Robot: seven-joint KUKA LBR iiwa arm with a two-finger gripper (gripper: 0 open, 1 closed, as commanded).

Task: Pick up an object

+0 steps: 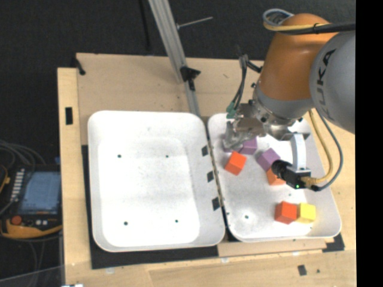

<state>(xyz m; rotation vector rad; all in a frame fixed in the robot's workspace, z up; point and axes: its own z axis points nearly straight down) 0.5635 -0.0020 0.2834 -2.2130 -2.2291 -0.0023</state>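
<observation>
Item 1: your arm [299,64], grey with an orange band, enters from 3 o'clock and hangs over the upper part of the right bin [257,229]. Item 2: its gripper [239,137] is low in that bin near the 10 o'clock corner, next to the divide between the bins. You cannot tell from this view how far the hand is parted, nor whether anything sits in it; the wrist hides most of it.

Item 3: a purple block [249,145] lies just beside the gripper, partly tucked under it. Item 4: an orange cube [235,163] sits just below the gripper, toward 6 o'clock, tilted on the bin floor. Item 5: a second purple block [267,158] rests near the bin's centre. Item 6: a small orange piece [275,178] peeks out beside a black fitting on the cable. Item 7: an orange block [287,211] and a yellow cube [307,212] touch each other at 5 o'clock in the bin.

Item 8: the left bin [149,178] lies alongside, at 9 o'clock from the gripper.
</observation>
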